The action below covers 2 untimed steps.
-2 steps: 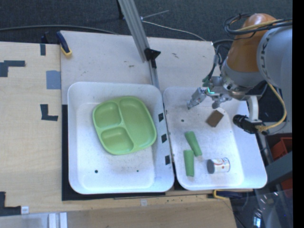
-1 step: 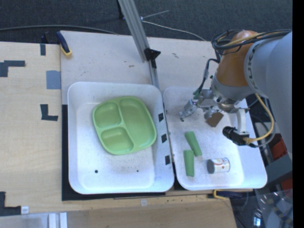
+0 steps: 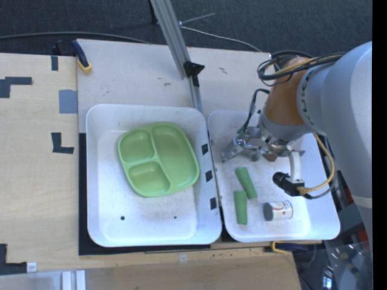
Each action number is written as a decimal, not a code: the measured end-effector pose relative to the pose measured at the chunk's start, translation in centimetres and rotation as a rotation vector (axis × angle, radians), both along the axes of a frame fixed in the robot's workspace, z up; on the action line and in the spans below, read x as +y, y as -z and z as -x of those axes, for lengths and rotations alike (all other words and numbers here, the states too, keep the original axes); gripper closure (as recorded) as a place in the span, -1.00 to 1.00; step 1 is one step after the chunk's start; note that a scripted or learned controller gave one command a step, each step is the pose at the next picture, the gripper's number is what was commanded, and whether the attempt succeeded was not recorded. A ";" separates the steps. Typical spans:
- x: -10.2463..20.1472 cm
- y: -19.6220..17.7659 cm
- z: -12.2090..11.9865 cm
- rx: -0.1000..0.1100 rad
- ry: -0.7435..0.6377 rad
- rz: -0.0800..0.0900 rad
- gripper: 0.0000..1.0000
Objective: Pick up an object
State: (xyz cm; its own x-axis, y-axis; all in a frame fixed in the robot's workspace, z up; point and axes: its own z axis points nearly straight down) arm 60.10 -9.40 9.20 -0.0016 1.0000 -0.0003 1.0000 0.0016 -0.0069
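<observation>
Camera view has three likely targets in the right bin (image 3: 314, 225): two green sticks, one (image 3: 245, 182) lying at a slant mid-bin and another (image 3: 240, 207) just below it, almost touching end to end, plus a small white can (image 3: 278, 210) with a red label on its side, near the second stick. All of them sit loose on the bin floor, nothing lifted.

Hand (image 3: 233, 151) is just above the upper stick, near the bin's left wall, and looks low. I honestly cannot tell whether it's spread or closed, too much metal clutter at that spot. Nothing visibly caught in it.

So I'd say this is the approach step, grasp not yet made. Next move probably needs the hand shifted down-frame over the nearest stick and lined up across its width, not along it.

Left bin (image 3: 97, 162) just has a green divided plate (image 3: 158, 159), well apart from the action. Both bins sit on the table (image 3: 36, 162).
</observation>
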 end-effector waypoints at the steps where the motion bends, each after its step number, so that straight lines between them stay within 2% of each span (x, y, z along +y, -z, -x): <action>1: 0.1 -1.3 -0.1 -0.003 -0.001 -0.001 1.00; 2: -0.7 -7.3 -0.2 -0.011 0.001 0.001 1.00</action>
State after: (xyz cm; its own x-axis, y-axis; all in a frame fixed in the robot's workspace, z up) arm 60.27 -10.11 16.50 -0.0004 1.0000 -0.0010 1.0000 0.0004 0.0042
